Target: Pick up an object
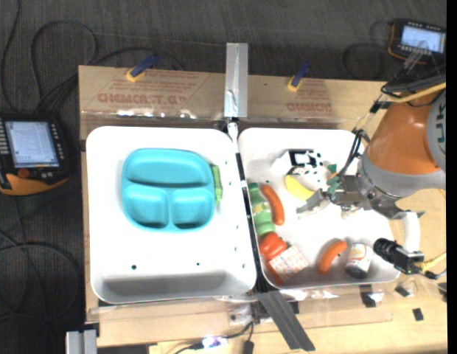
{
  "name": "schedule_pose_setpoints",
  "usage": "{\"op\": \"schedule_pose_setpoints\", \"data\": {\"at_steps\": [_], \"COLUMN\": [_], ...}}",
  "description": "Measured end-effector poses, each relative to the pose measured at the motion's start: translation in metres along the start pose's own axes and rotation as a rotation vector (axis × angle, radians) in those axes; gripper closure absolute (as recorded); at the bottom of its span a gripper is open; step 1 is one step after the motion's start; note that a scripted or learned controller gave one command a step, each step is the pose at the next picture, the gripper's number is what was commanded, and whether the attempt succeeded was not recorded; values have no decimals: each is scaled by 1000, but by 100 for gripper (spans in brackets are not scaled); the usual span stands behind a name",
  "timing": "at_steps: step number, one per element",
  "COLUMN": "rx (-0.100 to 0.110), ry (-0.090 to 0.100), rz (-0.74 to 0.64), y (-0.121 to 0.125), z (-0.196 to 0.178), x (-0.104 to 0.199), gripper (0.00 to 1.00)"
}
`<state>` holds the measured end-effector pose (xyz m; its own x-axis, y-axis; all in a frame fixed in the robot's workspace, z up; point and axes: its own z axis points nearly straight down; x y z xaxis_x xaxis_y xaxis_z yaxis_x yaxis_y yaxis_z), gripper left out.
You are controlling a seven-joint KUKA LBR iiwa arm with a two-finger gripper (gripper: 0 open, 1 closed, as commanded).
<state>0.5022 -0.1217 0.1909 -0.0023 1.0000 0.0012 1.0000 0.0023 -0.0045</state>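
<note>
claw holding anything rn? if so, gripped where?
Cannot be told. The claw sits low in the right bin, beside the yellow object, but nothing is visibly between its tips.

The right bin [247,142] was crowded along its left wall: a green bottle [258,206], an orange sausage-shaped toy [273,203] and a red toy [271,245] lay close together, with a printed packet [289,261] just below. A second orange toy [332,254] and a small jar [357,259] blocked the near edge. Bare floor lay between these two groups. The arm [405,153] covered the right side. In the left bin [103,257], the blue divided tray [169,189] filled the upper middle, leaving open floor along the near side.
</note>
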Motion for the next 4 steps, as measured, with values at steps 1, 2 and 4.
{"op": "schedule_pose_setpoints", "data": {"at_steps": [1,2,4], "rx": [-3,-3,-21], "ry": [0,-1,-4], "rz": [-82,-373,-277], "y": [18,70,104], "z": [-83,8,90], "x": [11,36,-13], "gripper": [0,0,100]}}
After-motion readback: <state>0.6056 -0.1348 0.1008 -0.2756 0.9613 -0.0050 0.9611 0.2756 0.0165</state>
